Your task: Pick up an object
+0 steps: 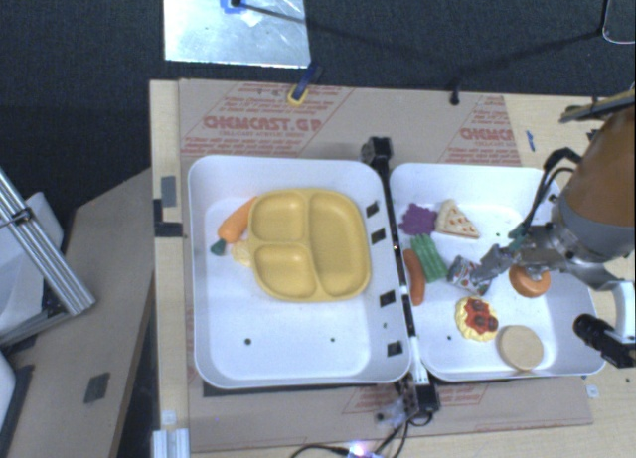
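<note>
The arm reaches in from the right, and its gripper [475, 275] is down low in the right bin [517, 180], among the toy food there. This looks like the approach or grasp stage of a pick. The metal end sits just beside the green vegetable [428, 253] and the red sausage [413, 277], and just above the small pizza round [475, 317]. How far the fingers are parted cannot be told at this size, and nothing is clearly seen between them, so no hold can be claimed.

The candidates for picking are scattered loosely across the right bin: purple grapes [418, 218], a pizza slice [456, 220], an orange doughnut [529, 280] by the wrist, and a tan cookie [520, 346] near the front wall. They lie apart enough that each could be reached alone.

In the left bin [288, 367] a yellow divided plate [303, 243] lies flat, with a carrot [235, 221] touching its left edge. That side seems a likely drop place, though this is only a judgement.
</note>
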Robot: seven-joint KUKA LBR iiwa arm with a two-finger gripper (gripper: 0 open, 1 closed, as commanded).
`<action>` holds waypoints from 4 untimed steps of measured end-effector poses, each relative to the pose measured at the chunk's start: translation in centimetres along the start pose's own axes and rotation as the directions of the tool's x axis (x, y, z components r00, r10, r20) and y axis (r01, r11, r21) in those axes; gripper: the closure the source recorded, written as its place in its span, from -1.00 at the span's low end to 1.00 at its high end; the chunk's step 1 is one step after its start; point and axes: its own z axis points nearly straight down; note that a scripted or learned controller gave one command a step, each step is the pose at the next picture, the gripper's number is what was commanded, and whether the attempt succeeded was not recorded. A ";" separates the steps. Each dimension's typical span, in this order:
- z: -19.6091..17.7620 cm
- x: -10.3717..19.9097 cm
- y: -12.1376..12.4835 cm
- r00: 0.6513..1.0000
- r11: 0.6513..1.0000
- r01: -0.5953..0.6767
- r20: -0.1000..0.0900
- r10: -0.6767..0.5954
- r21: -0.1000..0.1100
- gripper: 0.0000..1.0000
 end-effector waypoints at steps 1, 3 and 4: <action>-0.4 0.0 0.2 1.000 1.000 0.002 0.002 -0.002 -0.010 -1.00; 9.9 0.4 -0.2 1.000 1.000 0.001 0.005 -0.001 -0.016 -1.00; 11.9 0.3 0.3 1.000 1.000 0.001 0.006 -0.001 -0.023 -1.00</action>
